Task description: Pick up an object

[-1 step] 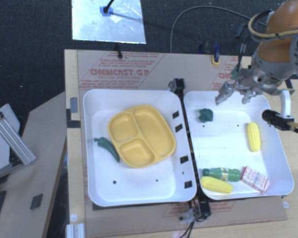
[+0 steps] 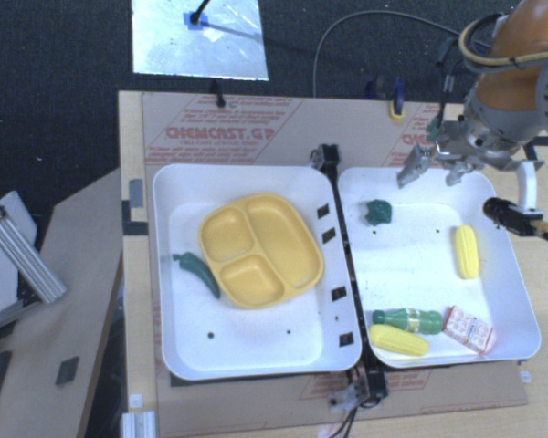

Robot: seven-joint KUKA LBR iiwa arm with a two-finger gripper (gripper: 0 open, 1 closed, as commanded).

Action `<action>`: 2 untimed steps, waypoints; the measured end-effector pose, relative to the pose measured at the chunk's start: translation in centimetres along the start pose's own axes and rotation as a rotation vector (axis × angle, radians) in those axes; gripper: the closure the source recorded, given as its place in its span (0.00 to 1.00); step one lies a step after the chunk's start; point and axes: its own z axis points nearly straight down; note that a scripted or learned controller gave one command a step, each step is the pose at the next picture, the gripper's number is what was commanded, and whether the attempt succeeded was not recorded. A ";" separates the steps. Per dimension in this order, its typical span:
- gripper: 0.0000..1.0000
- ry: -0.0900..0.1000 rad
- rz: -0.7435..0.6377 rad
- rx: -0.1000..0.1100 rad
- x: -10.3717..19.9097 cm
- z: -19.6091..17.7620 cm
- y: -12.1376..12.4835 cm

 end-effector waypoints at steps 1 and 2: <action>0.00 0.001 0.002 0.006 0.0 5.9 -0.9; 0.00 0.001 0.003 0.006 0.0 12.1 -1.3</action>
